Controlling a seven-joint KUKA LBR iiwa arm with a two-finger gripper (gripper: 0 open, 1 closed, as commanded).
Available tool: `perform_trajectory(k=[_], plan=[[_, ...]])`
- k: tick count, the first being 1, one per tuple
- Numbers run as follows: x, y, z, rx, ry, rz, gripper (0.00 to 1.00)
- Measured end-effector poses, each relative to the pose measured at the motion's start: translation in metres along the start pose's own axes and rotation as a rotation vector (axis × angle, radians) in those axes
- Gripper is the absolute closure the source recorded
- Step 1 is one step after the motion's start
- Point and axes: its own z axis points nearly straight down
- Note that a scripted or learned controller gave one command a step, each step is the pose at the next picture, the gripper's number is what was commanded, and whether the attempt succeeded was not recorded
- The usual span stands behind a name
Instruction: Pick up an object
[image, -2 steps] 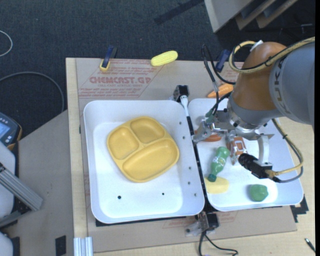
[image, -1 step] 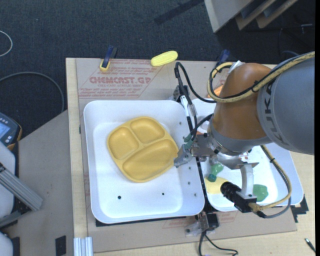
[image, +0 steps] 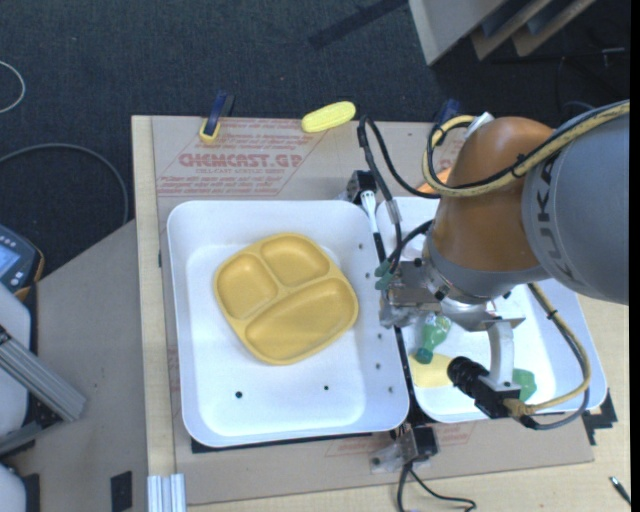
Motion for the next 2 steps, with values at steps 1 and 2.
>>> perform_trajectory(k=[1, 2], plan=[[0.065, 0.000, -0.069, -0.009, 0.003, -0.009, 1.00], [0.076, 0.001, -0.136, -0.010, 0.002, -0.003, 1.00]])
